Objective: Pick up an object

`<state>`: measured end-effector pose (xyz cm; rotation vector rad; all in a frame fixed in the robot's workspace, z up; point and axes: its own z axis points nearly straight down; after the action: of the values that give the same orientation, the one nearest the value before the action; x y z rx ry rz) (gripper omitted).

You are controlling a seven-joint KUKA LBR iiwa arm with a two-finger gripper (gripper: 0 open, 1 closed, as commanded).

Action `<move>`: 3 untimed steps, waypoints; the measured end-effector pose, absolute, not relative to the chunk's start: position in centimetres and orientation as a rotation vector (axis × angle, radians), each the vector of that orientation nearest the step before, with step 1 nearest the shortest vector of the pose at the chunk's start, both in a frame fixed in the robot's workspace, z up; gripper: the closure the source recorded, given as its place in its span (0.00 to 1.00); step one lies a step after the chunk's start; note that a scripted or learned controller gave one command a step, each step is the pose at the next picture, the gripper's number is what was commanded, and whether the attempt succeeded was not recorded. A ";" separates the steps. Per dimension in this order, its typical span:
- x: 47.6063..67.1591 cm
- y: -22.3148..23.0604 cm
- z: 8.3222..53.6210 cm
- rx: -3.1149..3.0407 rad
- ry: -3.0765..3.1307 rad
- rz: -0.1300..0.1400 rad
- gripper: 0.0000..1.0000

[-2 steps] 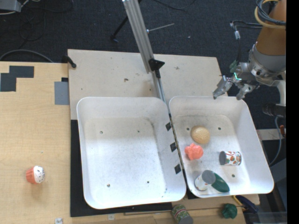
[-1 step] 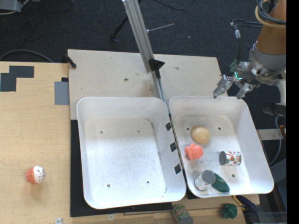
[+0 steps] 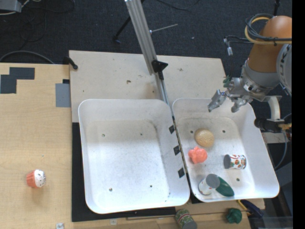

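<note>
Two white bins, left bin [image 3: 125, 151] and right bin [image 3: 259, 175]. In the right one I count four things: one tan ball [image 3: 205, 138], one orange-pink lump [image 3: 198, 155], one small can [image 3: 235, 161], one green-and-grey piece [image 3: 217, 185].

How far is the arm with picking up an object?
Done: nothing lifted. The tan round object, the coral-pink lumpy object and the small printed can lie in the right white bin. In hand: the open gripper hovers above the bin's far edge. Left: descend, grasp, lift.
</note>
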<state>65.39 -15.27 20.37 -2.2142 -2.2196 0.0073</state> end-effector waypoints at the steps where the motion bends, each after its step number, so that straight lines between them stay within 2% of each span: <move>1: 65.2 -15.4 13.9 -2.216 -2.217 0.008 0.00; 2: 65.1 -15.2 8.8 -2.216 -2.220 0.006 0.00; 3: 65.2 -15.3 10.1 -2.221 -2.220 0.002 1.00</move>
<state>65.21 -15.27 10.13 -2.2207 -2.2201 0.0023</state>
